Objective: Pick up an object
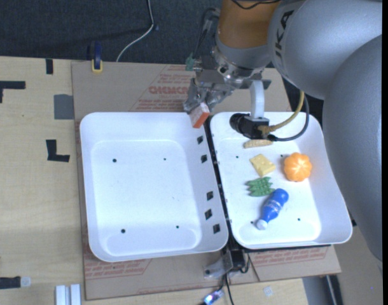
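So there's a small orange-red block pinched in the claw, hanging over the back rim where the two bins meet. Looks to me like the pick is done and I'm in the lift. The left bin sits just below. Right bin has an orange, blue bottle, yellow piece, green thing. Next: keep it clamped, raise clear of the rims.
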Controlling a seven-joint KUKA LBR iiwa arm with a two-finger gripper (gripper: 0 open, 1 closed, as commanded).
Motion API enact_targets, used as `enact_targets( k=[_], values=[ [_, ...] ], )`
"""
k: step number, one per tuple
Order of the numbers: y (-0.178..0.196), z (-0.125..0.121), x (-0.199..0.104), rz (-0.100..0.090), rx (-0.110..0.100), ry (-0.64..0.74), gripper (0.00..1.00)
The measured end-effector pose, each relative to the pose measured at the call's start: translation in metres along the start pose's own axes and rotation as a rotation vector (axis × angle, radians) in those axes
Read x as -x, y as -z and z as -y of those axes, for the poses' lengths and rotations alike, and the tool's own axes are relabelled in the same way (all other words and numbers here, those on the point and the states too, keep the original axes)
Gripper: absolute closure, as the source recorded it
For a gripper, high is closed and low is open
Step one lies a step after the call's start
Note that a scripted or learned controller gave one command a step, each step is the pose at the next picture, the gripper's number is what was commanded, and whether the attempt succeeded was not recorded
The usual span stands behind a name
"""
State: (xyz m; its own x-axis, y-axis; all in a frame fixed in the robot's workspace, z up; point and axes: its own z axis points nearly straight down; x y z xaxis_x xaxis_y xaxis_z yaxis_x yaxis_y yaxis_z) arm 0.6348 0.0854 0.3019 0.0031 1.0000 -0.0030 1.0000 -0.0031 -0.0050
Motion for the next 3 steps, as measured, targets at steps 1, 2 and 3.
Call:
enact_targets(
  k=[1,2,3],
  values=[
    [0.084,-0.034,-0.085,-0.006,0.013,0.012,1.00],
    [-0.129,-0.031,-0.012,0.003,-0.012,-0.001,1.00],
    [-0.118,-0.008,0.086,0.002,0.001,-0.006,1.00]
  ],
)
